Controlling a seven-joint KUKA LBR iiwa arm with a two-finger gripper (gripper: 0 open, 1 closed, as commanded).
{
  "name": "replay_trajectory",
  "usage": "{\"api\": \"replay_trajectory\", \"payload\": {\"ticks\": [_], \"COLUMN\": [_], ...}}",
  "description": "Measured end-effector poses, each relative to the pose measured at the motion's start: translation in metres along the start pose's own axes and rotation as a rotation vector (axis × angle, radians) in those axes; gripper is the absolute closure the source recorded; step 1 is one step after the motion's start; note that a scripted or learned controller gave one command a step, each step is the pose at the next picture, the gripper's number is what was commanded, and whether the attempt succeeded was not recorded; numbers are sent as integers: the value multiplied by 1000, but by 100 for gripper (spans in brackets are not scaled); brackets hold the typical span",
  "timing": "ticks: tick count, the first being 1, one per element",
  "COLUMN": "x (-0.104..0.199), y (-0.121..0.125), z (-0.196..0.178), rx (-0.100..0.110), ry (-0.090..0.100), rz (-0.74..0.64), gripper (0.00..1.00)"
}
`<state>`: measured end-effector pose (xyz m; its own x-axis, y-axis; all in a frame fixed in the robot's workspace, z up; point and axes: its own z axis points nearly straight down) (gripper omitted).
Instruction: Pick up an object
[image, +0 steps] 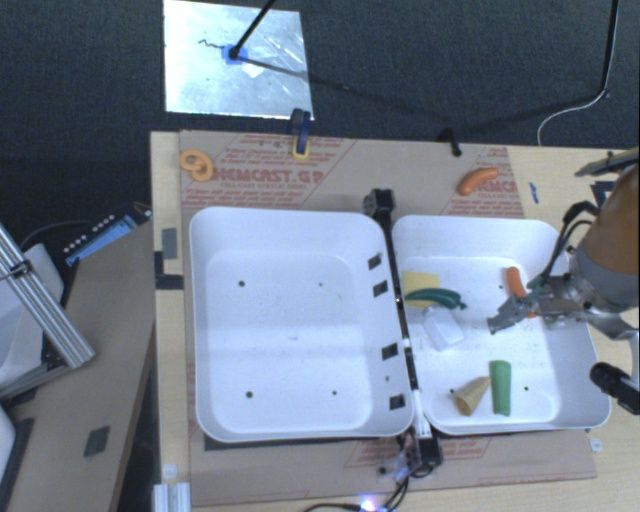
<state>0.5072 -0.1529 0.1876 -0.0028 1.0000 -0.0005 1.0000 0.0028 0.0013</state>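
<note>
While no object is lifted yet, the whole pick seems left to do. Near the front edge of the right bin (575, 405) lie a green cylinder (500, 387) and a tan cone (472, 395). Further back, the gripper (503, 320) hangs over the bin's right part; whether it is apart or together, I cannot tell. An orange piece (514, 281) lies just behind it. The left bin (205, 330) sits on brown board (330, 165), and beyond is dark carpet (80, 90).
</note>
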Motion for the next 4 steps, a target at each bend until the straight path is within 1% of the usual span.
{"api": "replay_trajectory", "payload": {"ticks": [1, 2, 3, 4], "x": [0, 4, 44, 85], "y": [1, -20, -18, -19], "z": [-11, -61, -232, -68], "rx": [-3, -4, -21, 13], "ry": [0, -1, -2, 4], "rz": [-2, -1, -7, -2], "gripper": [100, 100, 100, 100]}}
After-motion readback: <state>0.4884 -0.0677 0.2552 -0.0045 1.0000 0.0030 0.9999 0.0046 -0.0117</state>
